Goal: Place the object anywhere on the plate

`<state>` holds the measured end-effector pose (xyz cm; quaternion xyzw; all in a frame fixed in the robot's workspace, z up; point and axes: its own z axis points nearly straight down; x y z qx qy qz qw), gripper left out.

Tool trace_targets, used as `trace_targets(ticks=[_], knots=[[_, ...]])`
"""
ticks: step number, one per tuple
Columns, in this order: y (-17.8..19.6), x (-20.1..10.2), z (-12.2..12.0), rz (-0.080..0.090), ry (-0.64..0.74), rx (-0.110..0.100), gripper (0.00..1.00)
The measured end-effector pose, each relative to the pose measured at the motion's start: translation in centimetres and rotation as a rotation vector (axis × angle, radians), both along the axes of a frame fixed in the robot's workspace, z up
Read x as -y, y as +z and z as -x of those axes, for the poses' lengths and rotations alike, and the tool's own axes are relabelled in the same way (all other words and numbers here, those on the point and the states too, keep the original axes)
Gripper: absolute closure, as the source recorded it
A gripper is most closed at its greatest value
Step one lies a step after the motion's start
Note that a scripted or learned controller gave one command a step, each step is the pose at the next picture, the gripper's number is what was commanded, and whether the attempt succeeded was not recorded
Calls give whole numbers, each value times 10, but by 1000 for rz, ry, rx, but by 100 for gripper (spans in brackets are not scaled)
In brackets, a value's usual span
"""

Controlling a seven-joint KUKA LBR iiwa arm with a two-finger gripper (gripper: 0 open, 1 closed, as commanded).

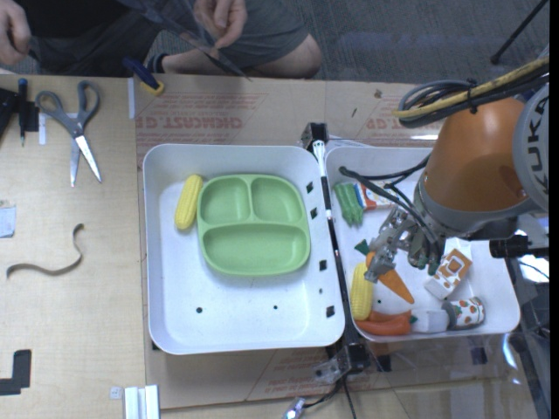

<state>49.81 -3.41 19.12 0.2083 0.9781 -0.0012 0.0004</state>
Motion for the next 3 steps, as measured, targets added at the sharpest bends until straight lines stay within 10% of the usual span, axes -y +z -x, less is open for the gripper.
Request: trace_targets(ticks=[1,2,3], knots=[[52,-58,-25,-1,-100,1,100],[-1,-116,-90,1,-470,1,100],[0,-116,-90,1,-470,1,0]])
